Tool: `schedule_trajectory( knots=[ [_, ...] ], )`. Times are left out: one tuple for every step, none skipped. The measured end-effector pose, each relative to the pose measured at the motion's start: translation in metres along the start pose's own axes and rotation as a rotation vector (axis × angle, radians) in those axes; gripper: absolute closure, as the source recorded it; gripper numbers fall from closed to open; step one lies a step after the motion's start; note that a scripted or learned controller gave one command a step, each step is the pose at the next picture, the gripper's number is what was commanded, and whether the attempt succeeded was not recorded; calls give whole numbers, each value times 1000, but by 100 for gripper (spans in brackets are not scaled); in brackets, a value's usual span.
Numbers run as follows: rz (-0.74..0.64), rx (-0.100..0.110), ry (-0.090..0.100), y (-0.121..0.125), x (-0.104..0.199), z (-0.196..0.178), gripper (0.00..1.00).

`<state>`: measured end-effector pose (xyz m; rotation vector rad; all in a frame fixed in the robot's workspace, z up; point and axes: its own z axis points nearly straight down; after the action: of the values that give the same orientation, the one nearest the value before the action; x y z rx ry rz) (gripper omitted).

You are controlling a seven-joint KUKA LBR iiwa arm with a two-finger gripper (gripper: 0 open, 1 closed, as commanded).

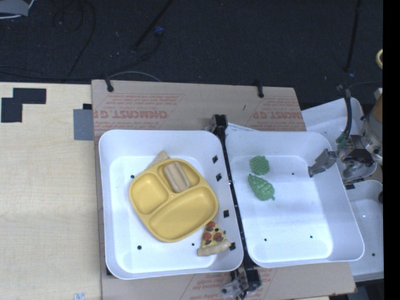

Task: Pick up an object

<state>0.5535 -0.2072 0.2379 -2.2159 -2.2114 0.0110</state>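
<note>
In the right bin (294,245) lie two green toy pieces: a small round knobbly one (259,164) and, just below it, a longer leafy one (261,188). The left bin (119,242) holds a yellow divided plate (175,211) with a toy hot dog (177,176) in its upper compartment. A toy pizza slice (214,240) rests on the bin floor by the plate's lower right edge. My gripper (331,164) hangs over the right rim of the right bin, well to the right of the green pieces, with nothing seen in it.
A tan piece (162,157) peeks out behind the plate's top edge. A black divider clip (220,130) joins the two bins. Cardboard (187,105) lies under them, a wooden bench top (44,199) at left, and white sheeting (369,224) at right.
</note>
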Motion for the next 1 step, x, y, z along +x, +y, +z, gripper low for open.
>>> schedule_trajectory(
  knots=[
    [-2,-12,-3,2,0,-6,0]
  ],
)
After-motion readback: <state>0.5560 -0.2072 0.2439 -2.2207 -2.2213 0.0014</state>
